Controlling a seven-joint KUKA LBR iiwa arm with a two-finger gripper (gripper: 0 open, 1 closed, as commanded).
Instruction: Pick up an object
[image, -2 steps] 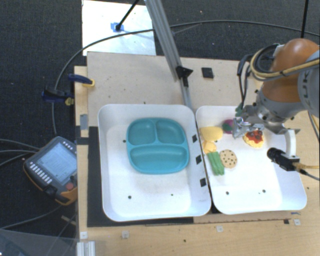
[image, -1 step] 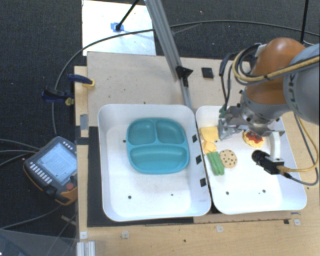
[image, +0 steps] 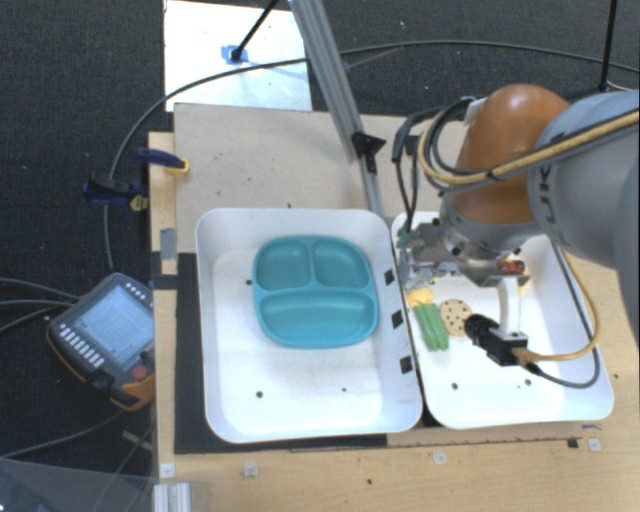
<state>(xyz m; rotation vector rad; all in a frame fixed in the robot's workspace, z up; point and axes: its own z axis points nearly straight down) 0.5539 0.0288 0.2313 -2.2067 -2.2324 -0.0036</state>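
The bench (image: 250, 150) is a pale board that carries both bins, with blue clamps (image: 150, 160) at its far left corner, probably pinning it in place. The grey arm (image: 590, 180) reaches in over the right bin (image: 500, 400), and its orange band hangs above that bin's far left corner, which suggests a pick is being tried there.

The left bin (image: 225, 380) carries only a teal divided plate (image: 315, 295), lying flat near its far edge and well apart from the arm.

A teach pendant (image: 105, 335) lies off the bench's left edge, likely kept within an operator's reach. Its screen is lit but too small to read, and no brand or label is legible anywhere.

The gripper (image: 420, 265) sits low by the right bin's left wall. I cannot tell whether it is wide, narrow or holding anything.

The likely targets cluster just beside it, along the bin's left edge. They are a green ridged toy (image: 433, 326), a round speckled cookie (image: 456, 315) touching it, and a small yellow piece (image: 418, 297) closest to the gripper. A small red item (image: 513, 267) lies farther in, partly hidden under the wrist.
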